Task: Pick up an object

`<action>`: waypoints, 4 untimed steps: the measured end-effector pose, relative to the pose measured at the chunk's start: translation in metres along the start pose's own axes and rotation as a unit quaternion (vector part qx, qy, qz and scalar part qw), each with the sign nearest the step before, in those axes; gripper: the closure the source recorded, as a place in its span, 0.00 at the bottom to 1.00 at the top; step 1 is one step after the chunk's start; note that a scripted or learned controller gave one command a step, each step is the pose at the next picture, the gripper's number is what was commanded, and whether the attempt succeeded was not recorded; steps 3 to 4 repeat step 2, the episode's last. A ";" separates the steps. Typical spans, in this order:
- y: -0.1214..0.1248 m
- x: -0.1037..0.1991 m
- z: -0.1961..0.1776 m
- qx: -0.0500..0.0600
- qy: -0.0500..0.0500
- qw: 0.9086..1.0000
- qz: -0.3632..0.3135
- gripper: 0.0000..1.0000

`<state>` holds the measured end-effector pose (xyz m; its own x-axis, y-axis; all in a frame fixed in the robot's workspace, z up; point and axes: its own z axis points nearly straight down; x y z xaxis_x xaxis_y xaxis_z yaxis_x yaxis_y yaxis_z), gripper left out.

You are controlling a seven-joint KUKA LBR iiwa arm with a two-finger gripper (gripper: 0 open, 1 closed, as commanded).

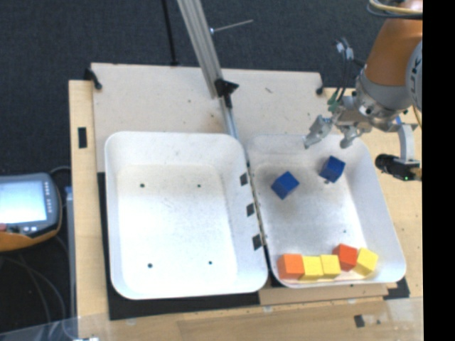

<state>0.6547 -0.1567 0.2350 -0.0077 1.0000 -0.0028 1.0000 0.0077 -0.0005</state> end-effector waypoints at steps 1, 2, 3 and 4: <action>-0.005 -0.022 0.105 -0.011 -0.002 1.000 0.002 0.00; -0.006 -0.023 0.096 -0.011 -0.002 1.000 0.003 1.00; -0.006 -0.023 0.096 -0.011 -0.002 1.000 0.003 1.00; -0.006 -0.023 0.096 -0.011 -0.002 1.000 0.003 1.00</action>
